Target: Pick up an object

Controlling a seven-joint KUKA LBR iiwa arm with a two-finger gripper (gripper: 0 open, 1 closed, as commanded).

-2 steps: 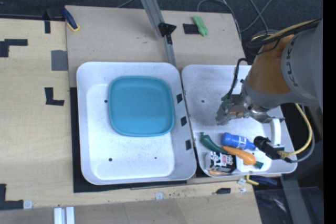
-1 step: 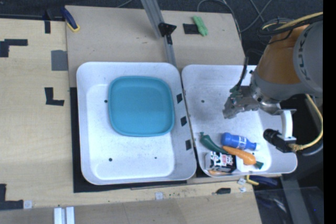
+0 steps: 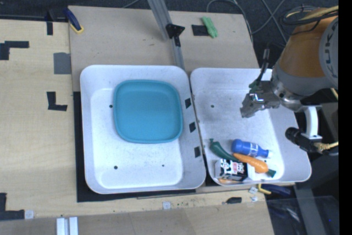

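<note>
Nothing is lifted yet. Whether the grey two-finger gripper (image 3: 248, 108) is open or closed cannot be told; it hovers over the right white bin (image 3: 220, 85). Candidates, a blue plastic bottle (image 3: 248, 148) and an orange toy carrot (image 3: 252, 162), lie at the bin's near end, apart from it.

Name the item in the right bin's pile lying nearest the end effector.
The blue bottle, topmost of the pile, lies closest below the end effector.

The right bin (image 3: 220, 91) is bare across its upper and middle floor. Its near corner is crowded: a blue bottle (image 3: 248, 148), an orange carrot toy (image 3: 252, 162), a green piece (image 3: 218, 148) and a small printed pack (image 3: 230, 168) lie close together. A teal plate (image 3: 147, 110) covers most of the left bin (image 3: 99, 173).
</note>
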